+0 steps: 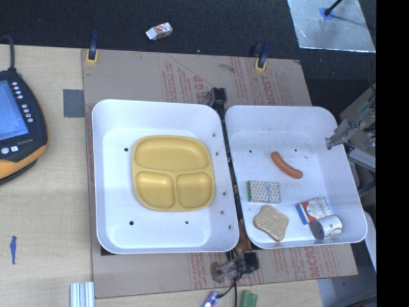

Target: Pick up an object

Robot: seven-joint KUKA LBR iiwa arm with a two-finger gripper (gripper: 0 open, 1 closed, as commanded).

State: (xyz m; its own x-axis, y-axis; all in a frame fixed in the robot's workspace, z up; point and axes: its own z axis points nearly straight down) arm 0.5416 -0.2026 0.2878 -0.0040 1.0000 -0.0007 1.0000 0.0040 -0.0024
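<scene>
The right bin [332, 123] holds several small items. A reddish sausage [285, 164] lies near its middle. Below it rests a green-and-white patterned packet [264, 191], and a tan slice of toast [271, 222] lies at the front. A can with a red, white and blue label [319, 217] lies on its side in the front right corner. My gripper [339, 137] pokes in from the right edge, over the bin's right rim, up and to the right of the sausage. It holds nothing that I can see.
The left bin [108, 171] holds a yellow divided plate [172, 171]. An orange-edged teach pendant [16, 126] lies on the bench at far left. Clamps sit at the back edge of the cardboard [91, 55] and between the bins.
</scene>
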